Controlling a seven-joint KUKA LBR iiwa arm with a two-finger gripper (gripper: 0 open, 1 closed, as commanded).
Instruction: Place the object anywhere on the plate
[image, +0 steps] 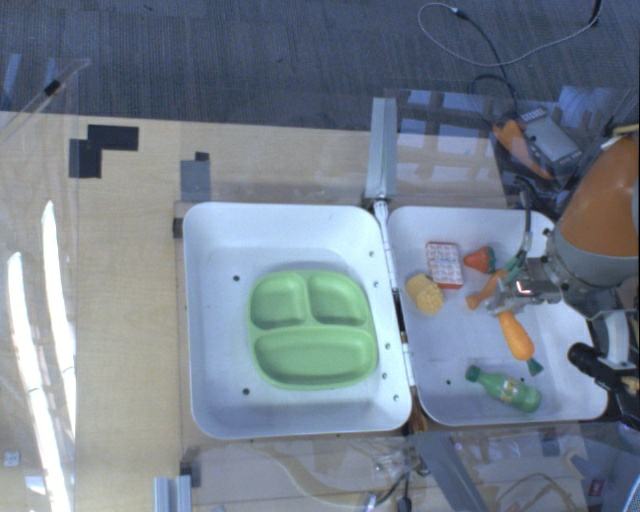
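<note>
Left white bin (215, 400) holds the green three-compartment plastic plate (312, 330), roughly centred. Right white bin (440, 400) holds the toys. Gripper (515, 288) sits low over the right bin's right side; finger state cannot be told. Just below it lies an orange toy carrot (517, 336), long axis slanted, green end toward the bottom right. Also there: yellow corn piece (425, 294), red-and-white box (444, 264), small red-orange vegetable (480, 259), green bottle (505, 389) lying flat.
</note>
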